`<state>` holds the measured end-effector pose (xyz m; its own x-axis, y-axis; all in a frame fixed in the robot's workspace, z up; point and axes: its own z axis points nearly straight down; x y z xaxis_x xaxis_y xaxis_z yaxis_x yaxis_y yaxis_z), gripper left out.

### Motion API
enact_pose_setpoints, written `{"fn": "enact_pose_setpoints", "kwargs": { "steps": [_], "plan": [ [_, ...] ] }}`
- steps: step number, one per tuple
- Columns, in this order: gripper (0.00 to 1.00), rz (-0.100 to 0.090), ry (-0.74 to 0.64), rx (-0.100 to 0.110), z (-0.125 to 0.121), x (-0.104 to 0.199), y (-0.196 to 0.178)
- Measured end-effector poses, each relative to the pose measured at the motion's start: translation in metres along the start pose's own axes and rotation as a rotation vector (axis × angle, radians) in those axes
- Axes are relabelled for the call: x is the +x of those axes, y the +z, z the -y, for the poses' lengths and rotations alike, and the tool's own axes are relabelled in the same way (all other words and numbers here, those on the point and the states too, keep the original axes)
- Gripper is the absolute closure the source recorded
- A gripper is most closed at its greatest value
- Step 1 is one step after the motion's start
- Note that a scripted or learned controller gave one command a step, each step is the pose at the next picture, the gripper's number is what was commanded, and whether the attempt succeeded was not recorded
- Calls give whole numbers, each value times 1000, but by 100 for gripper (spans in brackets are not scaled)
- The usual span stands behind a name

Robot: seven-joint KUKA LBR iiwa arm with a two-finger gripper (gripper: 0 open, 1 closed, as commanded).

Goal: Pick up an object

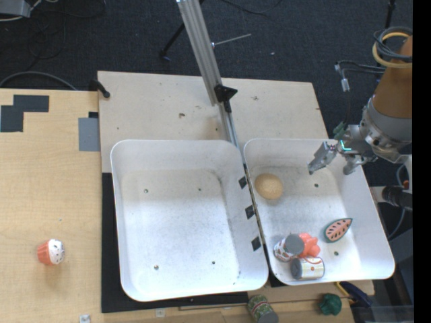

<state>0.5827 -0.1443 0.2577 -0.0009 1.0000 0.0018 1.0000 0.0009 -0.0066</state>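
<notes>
My gripper (335,159) hangs over the upper right part of the right bin (363,200), its two fingers spread apart with nothing between them. A tan round ball (269,186) lies in that bin to the gripper's lower left. Near the bin's right wall rests a watermelon-slice toy (337,229). In the front corner a grey and orange toy (297,245) and a small white can (307,268) sit close together.
The left bin (135,160) adjoins the right one along a divider with black clips. A metal rail (205,52) slants up from the divider. A small orange-and-white toy (51,252) lies on the wooden table at left. Two green objects (329,304) rest below the bins.
</notes>
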Motion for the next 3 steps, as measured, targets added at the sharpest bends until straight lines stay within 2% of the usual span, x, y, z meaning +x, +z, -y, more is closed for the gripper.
{"fn": "enact_pose_setpoints", "kwargs": {
  "steps": [1, 3],
  "plan": [
    [0, 1, 1, -4, -1, -1, -2],
    [0, 0, 2, 1, -4, -11, 99]
  ]
}}
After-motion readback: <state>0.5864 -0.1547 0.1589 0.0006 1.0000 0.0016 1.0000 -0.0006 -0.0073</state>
